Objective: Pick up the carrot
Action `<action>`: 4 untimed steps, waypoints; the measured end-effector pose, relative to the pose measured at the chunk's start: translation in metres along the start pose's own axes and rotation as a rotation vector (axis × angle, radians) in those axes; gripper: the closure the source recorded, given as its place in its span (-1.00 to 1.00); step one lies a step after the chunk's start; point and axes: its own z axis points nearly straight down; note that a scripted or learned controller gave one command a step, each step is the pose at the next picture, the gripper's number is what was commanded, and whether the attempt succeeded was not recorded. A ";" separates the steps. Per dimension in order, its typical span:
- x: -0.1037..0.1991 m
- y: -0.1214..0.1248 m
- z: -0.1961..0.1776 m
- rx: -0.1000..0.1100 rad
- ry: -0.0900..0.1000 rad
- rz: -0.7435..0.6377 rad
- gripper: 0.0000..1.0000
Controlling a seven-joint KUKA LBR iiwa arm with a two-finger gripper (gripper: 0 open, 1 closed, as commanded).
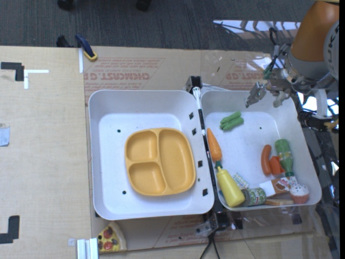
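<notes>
The carrot (214,144) is orange and lies lengthwise against the left wall of the right bin (253,139), its tip pointing to the far side. My gripper (266,97) hangs over the far rim of that bin, well to the right of the carrot and beyond it. Its two fingers stand apart, open, with nothing between them. The arm's orange band (318,28) shows at the top right.
A yellow bottle (230,188) lies just in front of the carrot. Green pods (232,121), a red sausage (266,159), a green vegetable (284,150) and several small toys (285,190) share the right bin. The left bin (108,144) holds a yellow divided plate (160,161).
</notes>
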 end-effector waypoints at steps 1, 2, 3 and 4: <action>0.041 -0.048 0.107 -0.003 0.000 0.137 -1.00; 0.049 -0.115 0.107 -0.001 0.001 0.240 -1.00; 0.040 -0.142 0.108 -0.002 0.003 0.646 -1.00; 0.048 -0.058 0.108 0.000 -0.001 0.588 -1.00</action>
